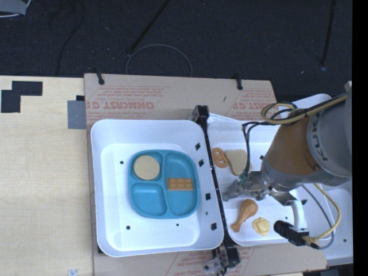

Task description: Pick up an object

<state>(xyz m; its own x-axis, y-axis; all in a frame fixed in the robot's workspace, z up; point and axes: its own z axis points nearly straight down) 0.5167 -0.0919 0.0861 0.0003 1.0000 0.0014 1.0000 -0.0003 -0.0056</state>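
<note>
In the right bin [345, 209], four toy foods are counted: a lumpy yellow piece [261, 226] at five o'clock, a smooth tan drumstick [246, 211] beside it, a flat beige slice [236, 161] and a twisted brown pretzel [219, 157] toward eleven o'clock. The gripper [241, 187] is seen just above the drumstick; whether it is clenched cannot be told. In the left bin [109, 183], one glossy blue three-compartment tray [155, 203] is seen, bearing one round cracker [146, 167] and one studded orange block [180, 184].
</note>
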